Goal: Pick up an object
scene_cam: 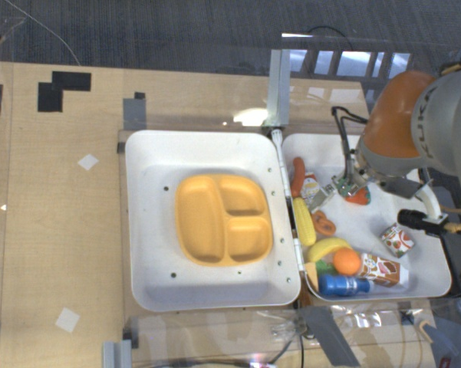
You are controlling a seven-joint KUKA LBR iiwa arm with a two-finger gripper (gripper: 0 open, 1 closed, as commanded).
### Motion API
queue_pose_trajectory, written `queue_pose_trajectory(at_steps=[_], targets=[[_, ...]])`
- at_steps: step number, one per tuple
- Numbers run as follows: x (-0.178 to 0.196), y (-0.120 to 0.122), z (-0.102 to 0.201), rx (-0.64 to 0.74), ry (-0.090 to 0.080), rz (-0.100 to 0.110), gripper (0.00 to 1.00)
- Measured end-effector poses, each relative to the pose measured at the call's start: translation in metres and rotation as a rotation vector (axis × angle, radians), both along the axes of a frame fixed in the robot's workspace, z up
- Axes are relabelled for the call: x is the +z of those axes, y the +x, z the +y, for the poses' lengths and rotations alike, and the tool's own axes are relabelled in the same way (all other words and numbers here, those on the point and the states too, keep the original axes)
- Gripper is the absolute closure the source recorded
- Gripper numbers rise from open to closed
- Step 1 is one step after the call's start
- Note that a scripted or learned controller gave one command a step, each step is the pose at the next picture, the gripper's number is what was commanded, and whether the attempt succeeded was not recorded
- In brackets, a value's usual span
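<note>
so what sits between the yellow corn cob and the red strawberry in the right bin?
In the camera view, an orange pretzel-shaped toy lies between the yellow corn cob and the red strawberry; otherwise bare white bin floor.

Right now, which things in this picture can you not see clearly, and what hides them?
- Pincer: small and partly under the arm in the camera view; its state is unclear.
- Red item beside the pincer: partly covered, kind unclear.
- Blue bottle: label too small to read.
- Small carton: print too blurred to read.
- Right bin: upper right part hidden by the arm.
</note>
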State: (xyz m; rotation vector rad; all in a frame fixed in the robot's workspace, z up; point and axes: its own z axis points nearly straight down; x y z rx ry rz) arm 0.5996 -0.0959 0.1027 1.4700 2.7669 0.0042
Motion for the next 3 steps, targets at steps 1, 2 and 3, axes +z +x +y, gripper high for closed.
queue_pose_trajectory(at_steps=[1,2,3], targets=[[0.012,0.002,0.001,0.008,-0.001,-0.007,1.00],[0.012,0.002,0.001,0.008,-0.001,-0.006,0.00],[-0.004,0.005,-0.013,-0.129,0.002,0.002,0.00]])
